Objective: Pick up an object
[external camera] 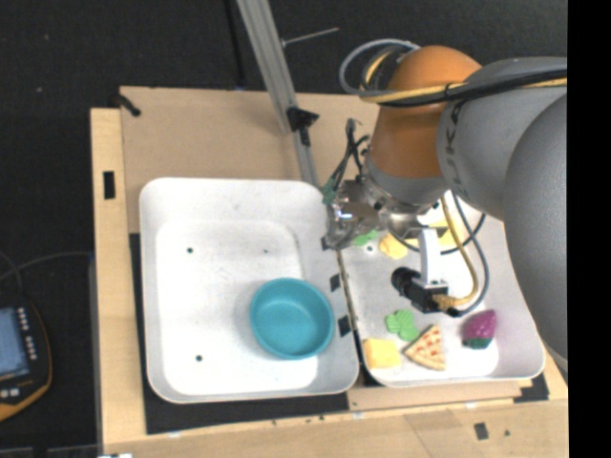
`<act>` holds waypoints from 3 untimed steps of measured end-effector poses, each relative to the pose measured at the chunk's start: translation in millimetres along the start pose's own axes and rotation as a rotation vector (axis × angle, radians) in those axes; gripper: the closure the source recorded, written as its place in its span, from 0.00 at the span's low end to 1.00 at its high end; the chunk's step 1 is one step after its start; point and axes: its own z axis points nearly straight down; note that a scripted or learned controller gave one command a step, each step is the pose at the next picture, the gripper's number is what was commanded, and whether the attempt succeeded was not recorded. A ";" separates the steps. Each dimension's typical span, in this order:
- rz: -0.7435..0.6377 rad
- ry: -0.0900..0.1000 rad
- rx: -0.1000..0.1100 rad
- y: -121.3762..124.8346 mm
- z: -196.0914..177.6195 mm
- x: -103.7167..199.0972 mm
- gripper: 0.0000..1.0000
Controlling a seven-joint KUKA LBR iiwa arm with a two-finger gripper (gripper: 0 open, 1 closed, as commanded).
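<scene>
I judge I am at the reaching step: my gripper (351,219) hangs over the right bin (511,365), its grasp state I cannot tell, and next I must descend on the pizza slice toy (427,348) near the front wall.

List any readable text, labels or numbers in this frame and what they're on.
No legible text anywhere in the camera view.
Handheld pendant at the left edge: its screen is lit, but the content is too small and blurred to read.
Blue bowl, pizza slice toy, purple toy, green toy: no markings to see.
White bins: just dark dots, no lettering.
</scene>
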 end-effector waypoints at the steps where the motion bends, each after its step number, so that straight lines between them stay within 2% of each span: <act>1: 0.000 0.000 0.002 3.7 -13.1 57.7 1.00; 2: 0.005 -0.004 0.003 4.9 -14.2 57.2 1.00; 3: 0.003 -0.005 0.003 5.0 -14.3 56.5 0.00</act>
